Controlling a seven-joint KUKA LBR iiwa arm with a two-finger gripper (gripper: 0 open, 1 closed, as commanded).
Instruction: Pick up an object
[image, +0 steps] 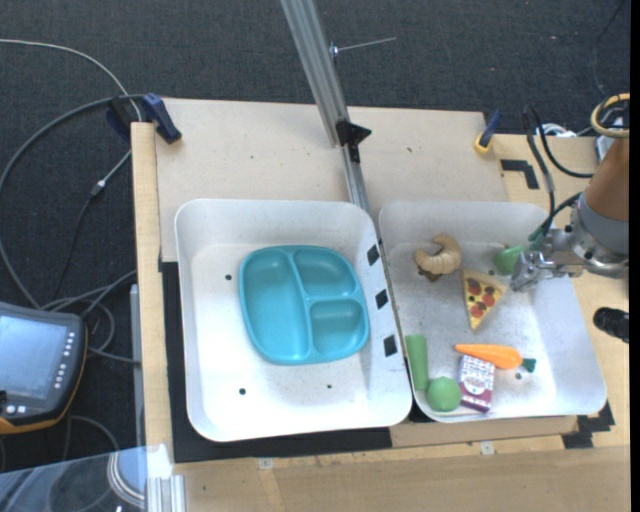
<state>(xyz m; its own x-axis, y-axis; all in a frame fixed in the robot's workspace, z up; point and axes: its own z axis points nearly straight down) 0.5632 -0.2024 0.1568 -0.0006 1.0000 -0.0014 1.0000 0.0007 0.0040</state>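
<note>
**While hovering beside the small green piece (507, 258)**

While hanging low by the far right edge of the right bin (560, 325), keeping the gripper (528, 268) just beside that piece, probably choosing it as nearest target. Not being able to tell whether apart or together.

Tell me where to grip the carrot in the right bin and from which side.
Grip the carrot across its orange mid-body, coming straight down from above. It lies flat, pointing left-right, so close the fingers across its narrow width. The pink packet sits close below it, so avoid the lower edge.
</note>
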